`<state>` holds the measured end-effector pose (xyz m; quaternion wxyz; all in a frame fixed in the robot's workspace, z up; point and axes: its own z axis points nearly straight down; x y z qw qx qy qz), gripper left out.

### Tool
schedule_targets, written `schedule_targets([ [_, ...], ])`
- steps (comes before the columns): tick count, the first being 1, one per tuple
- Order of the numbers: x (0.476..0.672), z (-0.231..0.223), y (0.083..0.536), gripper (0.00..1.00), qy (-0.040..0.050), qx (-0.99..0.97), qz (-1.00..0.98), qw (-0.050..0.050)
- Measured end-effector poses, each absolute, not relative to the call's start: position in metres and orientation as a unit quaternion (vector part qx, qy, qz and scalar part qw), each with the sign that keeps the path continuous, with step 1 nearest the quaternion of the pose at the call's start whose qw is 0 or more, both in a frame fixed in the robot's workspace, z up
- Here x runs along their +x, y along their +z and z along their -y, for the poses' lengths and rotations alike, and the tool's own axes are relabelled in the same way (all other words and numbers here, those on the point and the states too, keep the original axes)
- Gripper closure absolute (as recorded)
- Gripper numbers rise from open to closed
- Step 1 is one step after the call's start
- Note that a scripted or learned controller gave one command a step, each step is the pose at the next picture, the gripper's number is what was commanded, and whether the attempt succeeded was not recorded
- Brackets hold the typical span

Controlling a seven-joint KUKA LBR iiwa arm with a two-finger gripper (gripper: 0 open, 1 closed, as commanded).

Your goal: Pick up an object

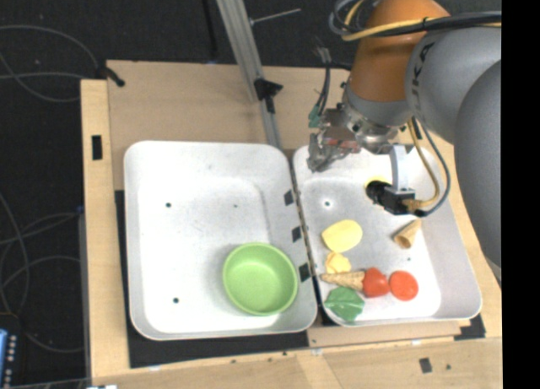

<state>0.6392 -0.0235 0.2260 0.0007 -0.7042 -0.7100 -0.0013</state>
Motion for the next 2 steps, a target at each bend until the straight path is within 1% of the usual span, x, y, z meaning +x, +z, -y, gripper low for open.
schedule_targets([
  [1,0.617,-0.014,0.230,1.00,-0.0006,-0.705,0.710,0.001],
  [2,0.598,-0.071,0.230,1.00,-0.0005,-0.704,0.710,0.001],
])
